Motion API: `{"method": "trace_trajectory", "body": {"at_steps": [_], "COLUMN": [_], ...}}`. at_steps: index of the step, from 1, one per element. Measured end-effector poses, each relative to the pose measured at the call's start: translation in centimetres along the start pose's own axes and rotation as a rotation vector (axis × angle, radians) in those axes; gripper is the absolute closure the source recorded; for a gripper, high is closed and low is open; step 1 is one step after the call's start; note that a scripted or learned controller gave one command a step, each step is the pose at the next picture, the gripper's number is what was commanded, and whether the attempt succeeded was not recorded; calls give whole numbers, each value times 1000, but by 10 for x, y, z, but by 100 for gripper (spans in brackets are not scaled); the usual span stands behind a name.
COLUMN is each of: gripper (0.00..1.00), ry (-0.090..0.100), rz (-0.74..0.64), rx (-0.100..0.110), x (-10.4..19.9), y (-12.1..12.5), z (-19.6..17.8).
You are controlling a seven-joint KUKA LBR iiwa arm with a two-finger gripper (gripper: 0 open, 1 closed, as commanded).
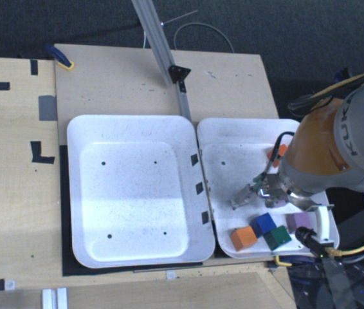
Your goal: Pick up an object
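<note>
The gripper (243,198) hangs in the right bin (233,134) – jaws' state unclear – near blue (263,223), green (276,237), orange (244,237) and purple (300,221) blocks.

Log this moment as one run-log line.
arm: over right bin | gripper: low above bin floor, nothing seen between fingers | blocks nearby: orange, blue, green, purple | left bin
</note>
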State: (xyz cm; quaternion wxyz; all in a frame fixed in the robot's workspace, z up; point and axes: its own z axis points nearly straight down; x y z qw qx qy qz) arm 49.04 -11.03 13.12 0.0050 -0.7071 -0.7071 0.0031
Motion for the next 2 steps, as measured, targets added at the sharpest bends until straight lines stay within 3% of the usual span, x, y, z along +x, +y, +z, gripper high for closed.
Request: {"method": "trace_trajectory", "body": {"at_steps": [1, 2], "gripper": [0, 0], "ry": [-6, -1], "rz": [1, -7], "rx": [-18, -13], "x": [-35, 20], "y": [-8, -9], "z": [-111, -129]}}
